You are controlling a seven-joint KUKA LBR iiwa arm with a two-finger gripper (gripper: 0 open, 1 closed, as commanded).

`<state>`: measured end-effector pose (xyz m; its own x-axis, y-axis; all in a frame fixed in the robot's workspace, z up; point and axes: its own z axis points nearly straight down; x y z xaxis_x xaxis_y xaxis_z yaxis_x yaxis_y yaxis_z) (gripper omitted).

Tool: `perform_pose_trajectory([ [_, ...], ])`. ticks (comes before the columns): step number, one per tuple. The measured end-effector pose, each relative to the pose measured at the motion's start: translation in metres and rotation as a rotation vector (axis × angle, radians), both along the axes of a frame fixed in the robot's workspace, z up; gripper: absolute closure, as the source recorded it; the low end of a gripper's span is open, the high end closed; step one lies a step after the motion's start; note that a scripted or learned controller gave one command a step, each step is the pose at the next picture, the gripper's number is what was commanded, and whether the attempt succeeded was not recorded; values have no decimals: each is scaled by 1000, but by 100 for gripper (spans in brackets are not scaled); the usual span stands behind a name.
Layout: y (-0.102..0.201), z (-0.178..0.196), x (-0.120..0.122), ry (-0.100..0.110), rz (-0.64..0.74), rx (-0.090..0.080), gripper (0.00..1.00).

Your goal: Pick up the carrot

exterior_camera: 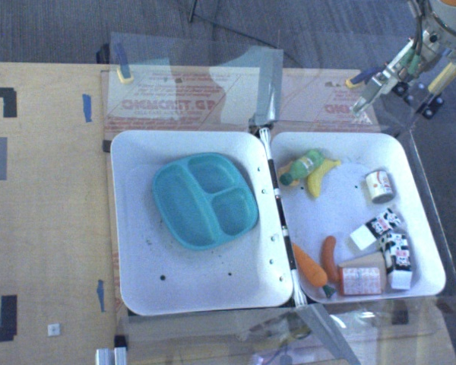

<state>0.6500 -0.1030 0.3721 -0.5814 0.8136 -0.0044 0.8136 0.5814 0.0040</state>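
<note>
I'm looking at a robot lab: a plywood bench [45, 204] with black and blue tape marks [86, 107], two white bins [129, 280] fixed side by side, clear plastic shields [213, 82], toy food, grey carpet [76, 14].

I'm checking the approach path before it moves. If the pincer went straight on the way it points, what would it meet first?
The pincer points down-left, toward the right bin's back rim. Going on, it would likely meet that rim first, then the banana; height is unclear. The carrot lies well off that line.
</note>
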Motion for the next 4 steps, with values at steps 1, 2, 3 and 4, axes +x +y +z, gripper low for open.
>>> perform_pose_trajectory([
  [1, 3, -167, 18, 2, 16, 1, 0],
  [2, -121, -95, 3, -2, 8, -2, 0],
  [3, -94, -134, 16, 2, 52, 0, 0],
  [4, -39, -274, -19, -2, 468, -2, 0],
])
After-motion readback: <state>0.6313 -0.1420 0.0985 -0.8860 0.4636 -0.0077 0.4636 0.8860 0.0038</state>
